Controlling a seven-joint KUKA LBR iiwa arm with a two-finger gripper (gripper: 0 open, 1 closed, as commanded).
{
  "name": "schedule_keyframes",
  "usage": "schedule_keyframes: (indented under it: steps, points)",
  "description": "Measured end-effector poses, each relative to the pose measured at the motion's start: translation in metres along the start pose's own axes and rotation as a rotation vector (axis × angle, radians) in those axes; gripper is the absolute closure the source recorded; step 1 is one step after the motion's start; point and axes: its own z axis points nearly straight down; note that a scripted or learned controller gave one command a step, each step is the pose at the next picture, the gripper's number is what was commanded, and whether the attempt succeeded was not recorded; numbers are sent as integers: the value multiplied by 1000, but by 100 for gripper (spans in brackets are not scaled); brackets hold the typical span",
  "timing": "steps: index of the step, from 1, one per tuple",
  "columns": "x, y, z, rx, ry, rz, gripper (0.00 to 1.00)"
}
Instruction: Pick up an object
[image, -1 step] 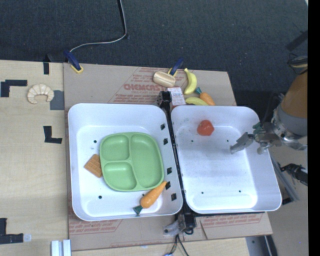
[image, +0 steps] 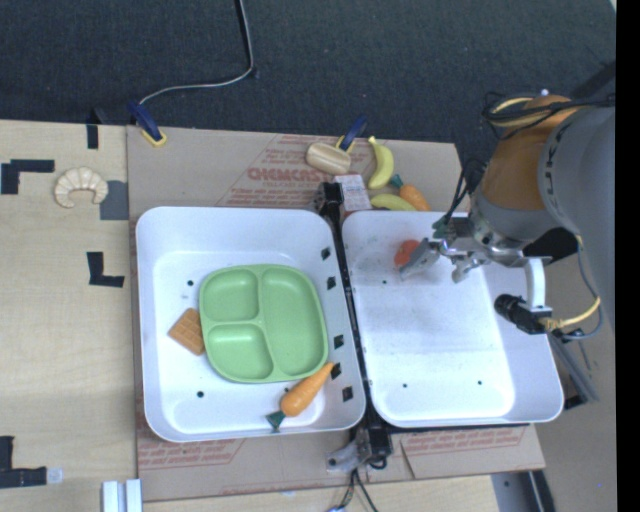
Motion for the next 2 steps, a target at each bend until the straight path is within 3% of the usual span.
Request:
schedule_keyframes:
  steps: [1,2]
  points:
    - [3,50,60,-6,-3,-1,0]
    - [8,62,60,-4,-3,0,0]
